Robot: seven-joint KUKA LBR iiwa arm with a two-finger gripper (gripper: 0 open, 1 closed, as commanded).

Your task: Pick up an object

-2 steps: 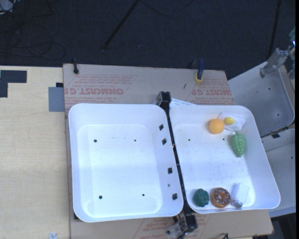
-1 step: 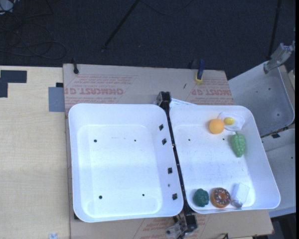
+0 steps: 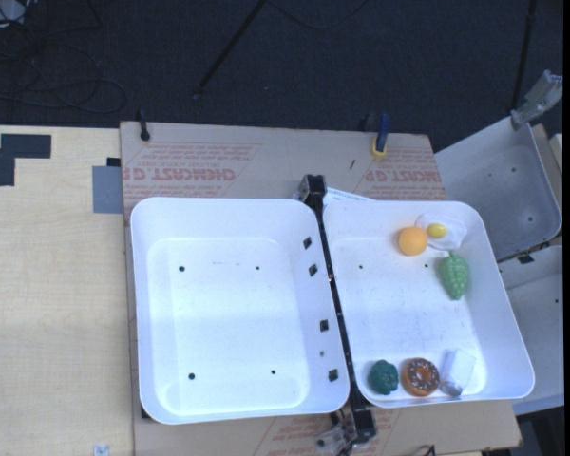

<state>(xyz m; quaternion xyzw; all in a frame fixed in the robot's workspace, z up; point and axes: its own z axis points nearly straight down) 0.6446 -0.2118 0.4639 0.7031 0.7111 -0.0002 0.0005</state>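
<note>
The right bin (image 3: 513, 331) holds several small items. An orange ball (image 3: 412, 240) lies at its far side, touching a toy fried egg (image 3: 442, 233) with a yellow yolk. Just nearer, by the right wall, lies a light green bunch-shaped toy (image 3: 454, 275). Along the near wall sit a dark green lumpy toy (image 3: 384, 376), a brown sprinkled donut (image 3: 420, 376) and a pale whitish object (image 3: 459, 370), close together in a row.
The left bin (image 3: 142, 255) adjoins the right one along a black divider (image 3: 325, 283). Both rest on a cardboard sheet (image 3: 266, 164) held by a blue-yellow clamp (image 3: 381, 142). A grey metal plate (image 3: 503, 174) stands at the right.
</note>
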